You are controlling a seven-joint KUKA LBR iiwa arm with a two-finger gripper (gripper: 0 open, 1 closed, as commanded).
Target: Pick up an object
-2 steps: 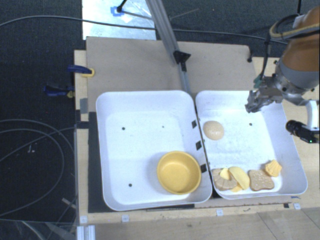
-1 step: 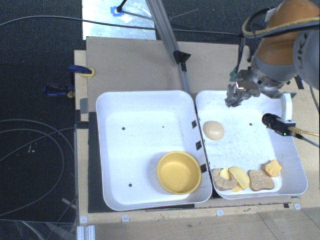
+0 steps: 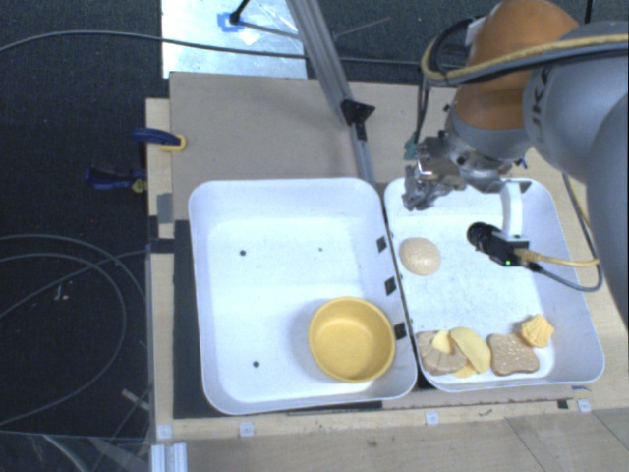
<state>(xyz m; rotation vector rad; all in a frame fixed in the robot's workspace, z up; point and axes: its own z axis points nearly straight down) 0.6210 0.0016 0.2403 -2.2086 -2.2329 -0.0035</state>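
Camera view, one frame.

K: Landmark for this entry?

M: The grey metal pincer (image 3: 421, 193), on the grey arm with the orange band. Beneath it is the far corner of the shallow white plastic bin on the view's right (image 3: 462, 298), on the side next to the other shallow white plastic bin (image 3: 275, 264).

K: Pincer state?

M: Cannot tell whether it stands wide or narrow, as the tip is too small and cluttered here. Its height over the bin floor is also unclear.

K: Task object?

M: Taking the pale beige round bun-like lump (image 3: 421, 257) as the candidate. It lies on the same bin's floor, near the pincer, straight towards the front edge from it. They are apart, not touching, with bare white floor between them.

K: The rest, from the pincer?

M: Well apart, towards the front:
- A huddle of tan and yellow food-shaped pieces (image 3: 454, 352) lies almost straight ahead of the pincer.
- A brown toast-like slice (image 3: 513, 354) lies further to the view's right.
- A small yellow ridged piece (image 3: 537, 330) lies further right again.
- A round yellow plastic bowl (image 3: 352, 338) sits upright in the other bin, front-left of the pincer.
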